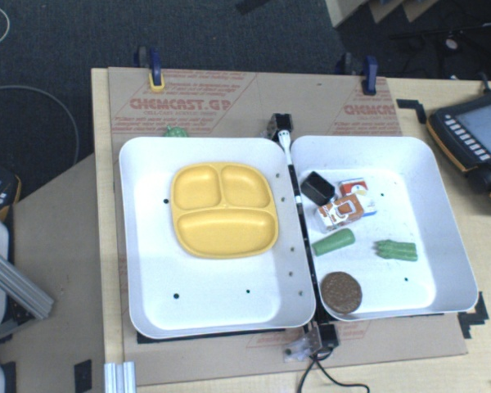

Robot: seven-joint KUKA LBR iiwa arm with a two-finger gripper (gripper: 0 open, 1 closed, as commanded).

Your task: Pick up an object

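The right bin [442, 219] holds several small objects. A black block [317, 188] lies near its left wall. Beside it is a white and orange packet [345, 205]. A green pickle-like piece [334, 241] rests below the packet, and a darker green leafy piece [395, 250] lies to its right. A round brown cookie-like disc [341, 291] sits at the bin's near left corner. The left bin [147, 277] carries a yellow three-compartment plate [224, 210].
Both bins rest on a brown cardboard-covered board [229, 97] held by blue clamps [154, 65] at the back. A yellow-edged pendant device [473, 133] lies at the right. Cables [319, 359] run from the front edge between the bins.
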